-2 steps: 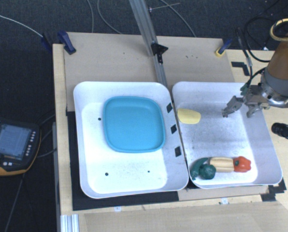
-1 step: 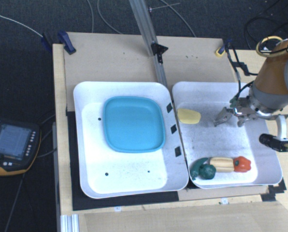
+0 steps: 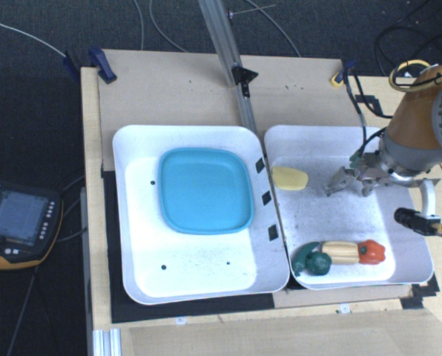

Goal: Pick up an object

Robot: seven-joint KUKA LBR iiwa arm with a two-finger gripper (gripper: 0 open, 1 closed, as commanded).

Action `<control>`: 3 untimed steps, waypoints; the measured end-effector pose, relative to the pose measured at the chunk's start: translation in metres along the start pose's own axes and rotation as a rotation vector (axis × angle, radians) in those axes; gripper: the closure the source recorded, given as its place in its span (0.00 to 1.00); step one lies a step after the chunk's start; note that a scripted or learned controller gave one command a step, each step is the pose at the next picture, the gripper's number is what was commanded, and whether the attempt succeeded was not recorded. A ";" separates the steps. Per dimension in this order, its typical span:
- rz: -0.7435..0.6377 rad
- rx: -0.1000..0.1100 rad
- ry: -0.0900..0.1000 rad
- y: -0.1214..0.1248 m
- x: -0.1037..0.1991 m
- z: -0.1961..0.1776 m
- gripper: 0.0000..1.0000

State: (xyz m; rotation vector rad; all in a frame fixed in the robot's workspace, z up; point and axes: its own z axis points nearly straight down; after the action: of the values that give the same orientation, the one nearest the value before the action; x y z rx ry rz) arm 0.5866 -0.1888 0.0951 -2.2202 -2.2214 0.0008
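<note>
Nearest the camera, along the lower edge of the right bin (image 3: 421, 273), a row of small things is lying: a green object (image 3: 311, 262), a tan piece (image 3: 340, 252) and a red one (image 3: 371, 252), the three touching or nearly so. Higher up, near the bin's left wall, a yellow object (image 3: 290, 178) is sitting alone. The left bin (image 3: 132, 199) is carrying a blue plate (image 3: 206, 190).

We are seeing the pincer (image 3: 348, 183) hanging over the middle right of the frame, above bare bin floor — between the yellow object and the lower row, touching neither. Its fingers are looking spread apart, with nothing between them.

As we judge it, the risk is lying in the choice of target. If the pincer is dropping straight down from here, it is closing on nothing. If it is heading for the lower row, the crowding is working against us — a finger could be landing on a neighbour and nudging the whole row against the bin wall. The yellow object looks rounded and low, so it could be slipping out sideways under the squeeze, and its place close to the left wall is leaving little room for a finger on that side.
</note>
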 end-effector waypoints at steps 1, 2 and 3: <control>0.000 -0.002 0.000 0.001 0.000 -0.011 1.00; -0.001 -0.006 -0.001 0.009 0.005 -0.060 1.00; 0.000 -0.007 -0.002 0.011 0.005 -0.113 1.00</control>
State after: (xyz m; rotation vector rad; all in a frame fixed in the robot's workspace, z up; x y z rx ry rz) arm 0.5973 -0.1840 0.2079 -2.2244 -2.2254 -0.0048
